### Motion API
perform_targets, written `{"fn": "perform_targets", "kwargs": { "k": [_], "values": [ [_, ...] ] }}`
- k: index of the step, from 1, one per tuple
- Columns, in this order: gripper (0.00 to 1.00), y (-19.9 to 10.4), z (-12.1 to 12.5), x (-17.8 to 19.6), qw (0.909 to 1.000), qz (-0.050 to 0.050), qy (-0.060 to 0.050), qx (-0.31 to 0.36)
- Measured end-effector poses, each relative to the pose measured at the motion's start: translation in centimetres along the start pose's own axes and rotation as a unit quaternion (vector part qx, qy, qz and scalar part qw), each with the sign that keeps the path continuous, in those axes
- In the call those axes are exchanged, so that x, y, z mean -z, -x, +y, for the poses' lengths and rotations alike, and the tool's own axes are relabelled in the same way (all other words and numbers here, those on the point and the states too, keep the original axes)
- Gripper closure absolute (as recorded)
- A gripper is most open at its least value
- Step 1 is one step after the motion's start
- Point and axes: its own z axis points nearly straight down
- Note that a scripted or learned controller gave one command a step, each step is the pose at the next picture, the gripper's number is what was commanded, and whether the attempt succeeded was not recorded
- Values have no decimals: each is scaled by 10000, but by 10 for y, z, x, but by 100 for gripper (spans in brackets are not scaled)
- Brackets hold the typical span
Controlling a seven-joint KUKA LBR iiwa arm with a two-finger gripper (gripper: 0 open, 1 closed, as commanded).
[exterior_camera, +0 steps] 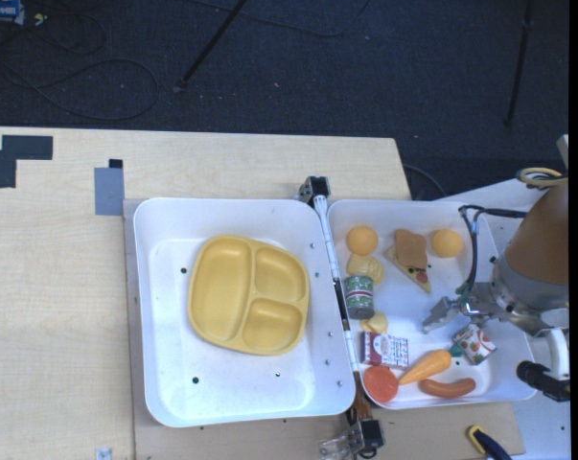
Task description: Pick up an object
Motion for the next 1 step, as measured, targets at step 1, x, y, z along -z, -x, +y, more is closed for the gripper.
{"fn": "perform_targets", "kwargs": {
  "k": [1],
  "values": [
    [0,-94,64,0,10000,-1,15,3]
  ]
}}
